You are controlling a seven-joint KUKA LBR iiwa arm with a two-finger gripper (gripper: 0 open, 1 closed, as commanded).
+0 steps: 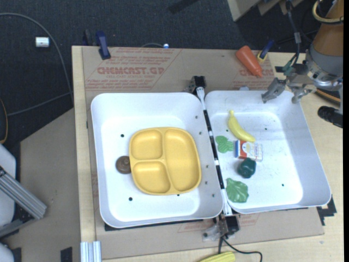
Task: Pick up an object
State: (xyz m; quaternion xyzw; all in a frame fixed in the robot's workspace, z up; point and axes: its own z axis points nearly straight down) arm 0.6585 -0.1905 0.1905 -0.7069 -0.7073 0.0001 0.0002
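I am hovering my gripper (285, 89) over the far edge of the right bin (305, 162), fingers spread open and gripping nothing. The banana (240, 127) is lying well apart from them, toward the bin's left edge, just beyond the small carton (249, 150).

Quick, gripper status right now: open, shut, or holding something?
Gripper: open, nothing between its fingers, above the back edge of the right bin, apart from the banana.
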